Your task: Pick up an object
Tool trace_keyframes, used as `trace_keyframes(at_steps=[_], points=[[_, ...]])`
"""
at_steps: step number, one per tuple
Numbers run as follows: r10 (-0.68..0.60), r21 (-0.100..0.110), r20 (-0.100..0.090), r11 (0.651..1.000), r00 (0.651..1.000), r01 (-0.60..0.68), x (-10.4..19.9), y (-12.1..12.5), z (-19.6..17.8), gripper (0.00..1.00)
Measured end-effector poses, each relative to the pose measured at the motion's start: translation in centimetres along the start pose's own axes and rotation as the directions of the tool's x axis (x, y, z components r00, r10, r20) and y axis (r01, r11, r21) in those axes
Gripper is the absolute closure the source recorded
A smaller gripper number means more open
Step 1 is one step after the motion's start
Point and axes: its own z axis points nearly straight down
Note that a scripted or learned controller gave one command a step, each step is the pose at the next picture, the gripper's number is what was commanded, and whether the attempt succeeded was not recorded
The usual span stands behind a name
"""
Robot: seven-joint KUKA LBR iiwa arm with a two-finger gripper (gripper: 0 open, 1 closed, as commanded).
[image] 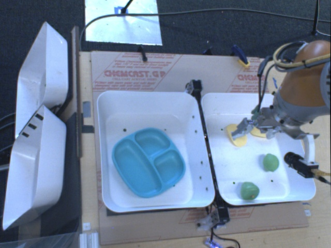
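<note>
Camera view: two shallow white plastic bins [207, 138] side by side.
Left bin: sky-blue three-compartment plastic tray [148, 161], centred.
Right bin: flat yellow pieces [239, 136] at 12 o'clock; two round green lumps [270, 162] at 4 and 6 o'clock.
Gripper [241, 133]: over the yellow pieces; claw state cannot be told.

smooth, glossy white plastic is seen on both bins [155, 105]. just left of the gripper [247, 130], a matt yellow piece [238, 138] is shown; below it, two dull, soft-looking green lumps [270, 162]. further left, a satin blue plastic tray [148, 161] is noted. metallic grey fingers [240, 132] are glimpsed.
</note>
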Motion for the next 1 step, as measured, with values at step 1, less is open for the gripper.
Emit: trace_keyframes(at_steps=[1], points=[[0.033,-0.005,0.001,0.999,0.999,-0.033,-1.51,-2.19,-6.65,0.00]])
